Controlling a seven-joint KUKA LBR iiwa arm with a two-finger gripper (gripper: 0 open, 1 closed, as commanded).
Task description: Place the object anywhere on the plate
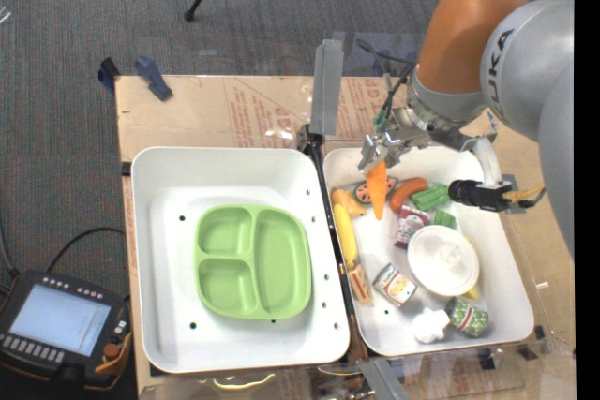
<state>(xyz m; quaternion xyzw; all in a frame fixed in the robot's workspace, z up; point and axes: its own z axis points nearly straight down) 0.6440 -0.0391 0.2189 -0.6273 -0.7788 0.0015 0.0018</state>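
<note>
1. The gripper hangs over the far left part of the right bin, with a toy carrot pinched at its top between the fingers; the carrot points downward and appears clear of the clutter below it.
2. The step in hand looks like the carry: the carrot is picked, and the green divided plate waits in the left bin, well apart from the gripper, with all three compartments bare.
3. The next move calls for travel to the left across the two bin walls between them, with the carrot kept high enough to pass over the rims, then a descent over any compartment and a release.
4. The grip is at the carrot's very tip, so a swing or slip in transit is a risk.
5. Hard to make out: the fingertips blur into the wrist hardware, and the carrot's lower end overlaps a banana and small packets, so its true height is uncertain.
</note>
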